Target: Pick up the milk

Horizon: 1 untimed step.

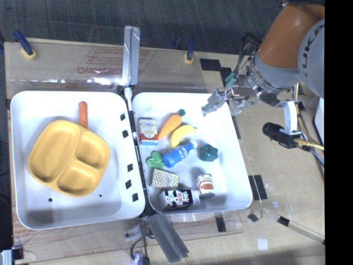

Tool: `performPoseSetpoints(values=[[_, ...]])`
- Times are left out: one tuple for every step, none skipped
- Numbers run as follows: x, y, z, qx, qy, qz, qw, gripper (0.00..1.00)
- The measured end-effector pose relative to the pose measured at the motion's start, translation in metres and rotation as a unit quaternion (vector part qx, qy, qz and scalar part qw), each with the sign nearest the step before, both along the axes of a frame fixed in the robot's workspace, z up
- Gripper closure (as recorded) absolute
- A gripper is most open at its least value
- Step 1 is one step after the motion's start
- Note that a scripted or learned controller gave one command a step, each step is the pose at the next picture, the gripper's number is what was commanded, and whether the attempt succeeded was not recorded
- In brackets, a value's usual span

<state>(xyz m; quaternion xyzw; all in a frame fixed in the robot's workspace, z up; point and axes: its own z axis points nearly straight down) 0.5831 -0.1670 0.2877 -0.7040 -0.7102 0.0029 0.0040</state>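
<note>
The milk is a small carton with black and white cow patches. It lies on its side at the front edge of the right bin, between a patterned box and a small can. My gripper hangs over the bin's far right corner, well away from the milk, open, with nothing between its fingers.
The right bin also holds a red and white carton, a carrot, a banana, a blue bottle, a green toy and a dark green pepper. The left bin holds a yellow divided plate and a sausage.
</note>
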Motion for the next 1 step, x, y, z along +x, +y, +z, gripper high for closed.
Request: performPoseSetpoints(values=[[-0.1004, -0.023, -0.1327, 0.0012, 0.0, 0.02, 0.9998, 0.0]])
